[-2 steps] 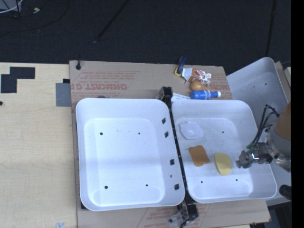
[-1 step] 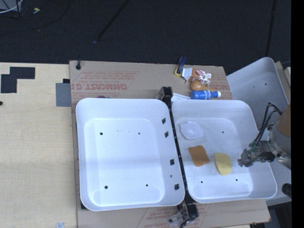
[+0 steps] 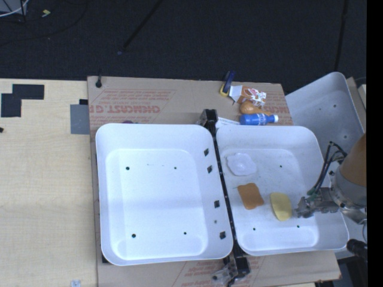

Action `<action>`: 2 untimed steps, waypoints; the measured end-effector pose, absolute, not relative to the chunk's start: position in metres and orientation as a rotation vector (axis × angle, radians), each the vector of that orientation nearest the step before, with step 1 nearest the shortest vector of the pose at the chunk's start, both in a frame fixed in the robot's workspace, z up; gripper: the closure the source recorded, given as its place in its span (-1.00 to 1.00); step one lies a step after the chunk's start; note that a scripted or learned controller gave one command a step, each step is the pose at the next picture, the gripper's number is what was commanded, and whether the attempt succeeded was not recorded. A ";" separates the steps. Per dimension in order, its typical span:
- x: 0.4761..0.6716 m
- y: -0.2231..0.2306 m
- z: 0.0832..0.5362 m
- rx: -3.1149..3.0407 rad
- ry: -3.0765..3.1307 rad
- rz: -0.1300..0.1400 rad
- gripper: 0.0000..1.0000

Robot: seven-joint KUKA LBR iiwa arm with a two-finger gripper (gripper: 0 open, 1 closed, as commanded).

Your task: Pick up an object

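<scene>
tool [image 3: 304, 210] state: cannot tell | beside yellow object [image 3: 280, 206] | cardboard [image 3: 128, 103] print unreadable

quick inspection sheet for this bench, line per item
surface: cardboard sheet on a pale wooden bench, bearing the left bin and the right bin side by side
job's things: in the right bin, a brown block, a yellow piece to its right, and a clear round lid-like piece above them
clutter: blue bottle, orange-brown item, red and white packet and a blue and yellow tool behind the right bin
grippers: gripper low in the right bin, just right of the yellow piece; grasp cannot be judged
cables: dark cables run up from the gripper
surroundings: dark floor behind, grey panel at right
</scene>
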State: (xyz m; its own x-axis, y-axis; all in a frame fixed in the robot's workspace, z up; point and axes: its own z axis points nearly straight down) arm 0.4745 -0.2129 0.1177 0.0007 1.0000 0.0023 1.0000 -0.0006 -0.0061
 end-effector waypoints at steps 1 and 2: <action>0.475 -0.213 0.130 -2.220 -2.217 0.001 1.00; 0.475 -0.214 0.140 -2.220 -2.215 0.001 1.00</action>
